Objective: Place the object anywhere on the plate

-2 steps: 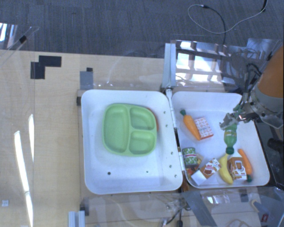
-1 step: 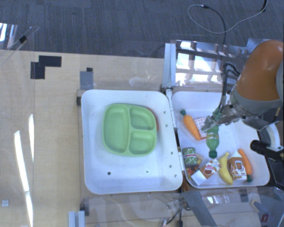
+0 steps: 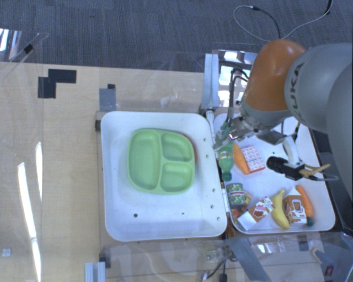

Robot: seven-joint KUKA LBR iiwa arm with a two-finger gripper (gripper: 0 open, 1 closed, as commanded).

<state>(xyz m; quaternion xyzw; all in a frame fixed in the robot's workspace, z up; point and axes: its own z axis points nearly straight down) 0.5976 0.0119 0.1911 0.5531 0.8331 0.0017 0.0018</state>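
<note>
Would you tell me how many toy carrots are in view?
2. One carrot lies upper left in the right bin, below the arm; the other carrot lies at its lower right edge. The arm may hide more.

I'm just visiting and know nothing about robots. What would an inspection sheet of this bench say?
Surface: pale bench bearing a left bin and a right bin, both white.
Job's things: green plate lies in the left bin, three compartments, nothing on it yet.
Clutter: right bin holds toy food, among it a carrot, a banana, a green bottle.
Grippers: gripper low over the right bin's far left corner; any hold cannot be told.
Cables: thin cable loops over the carpet beyond the arm.
Surroundings: dark carpet; black tape marks on the bench.
</note>
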